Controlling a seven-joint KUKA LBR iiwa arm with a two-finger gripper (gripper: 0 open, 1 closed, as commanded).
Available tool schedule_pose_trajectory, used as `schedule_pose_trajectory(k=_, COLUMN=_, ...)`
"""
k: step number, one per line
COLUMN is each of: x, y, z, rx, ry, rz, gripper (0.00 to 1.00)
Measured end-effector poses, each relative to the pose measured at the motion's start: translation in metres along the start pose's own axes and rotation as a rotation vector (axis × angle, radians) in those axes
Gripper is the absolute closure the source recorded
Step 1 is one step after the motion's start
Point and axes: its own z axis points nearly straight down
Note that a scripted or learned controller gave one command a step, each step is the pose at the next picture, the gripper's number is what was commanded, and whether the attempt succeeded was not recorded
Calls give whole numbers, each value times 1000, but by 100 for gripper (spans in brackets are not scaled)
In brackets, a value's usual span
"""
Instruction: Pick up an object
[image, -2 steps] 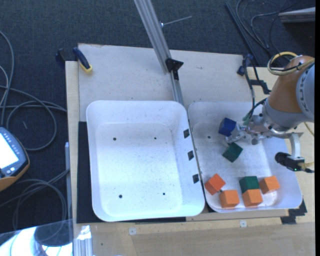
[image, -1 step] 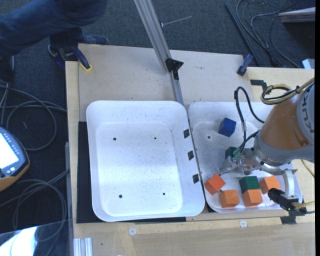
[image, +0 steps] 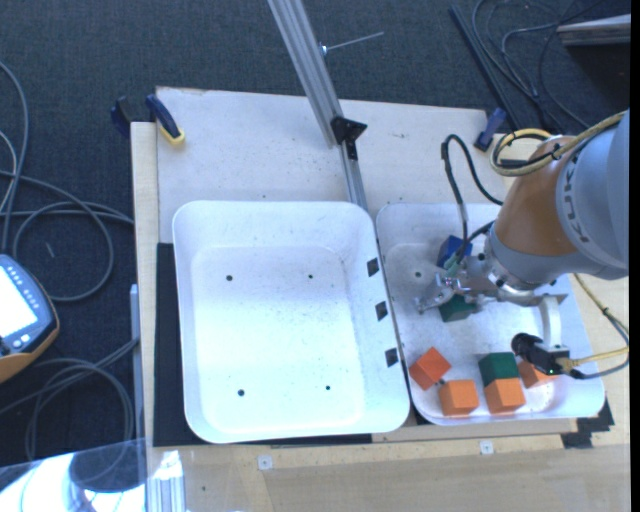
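The gripper (image: 447, 297) is down inside the right bin (image: 400, 262), over the middle of its floor, with the grey arm (image: 560, 215) coming in from the surface's right edge. Whether the gripper is spread or pressed together cannot be told from this slant, since the wrist covers much of it.

A small dark green block (image: 457, 311) lies right against the gripper's near side, partly tucked under it. Whether it is pinched or merely beside the gripper cannot be told.

The other blocks sit well apart from the gripper, clustered toward the surface's front right corner along the bin's near wall. An orange block (image: 430, 367) is closest, tilted. Just beyond it toward the front edge is a second orange block (image: 459, 397), and beside that, to the right, a third orange block (image: 505, 396). A green block (image: 497, 366) touches the far side of that third one.

The left bin (image: 200, 330) stands alongside, touching the right bin, on the surface (image: 260, 150).
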Motion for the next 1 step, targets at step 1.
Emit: schedule_pose_trajectory(k=1, x=-1, y=-2, z=-10, rx=2, ry=1, rz=3, gripper=100)
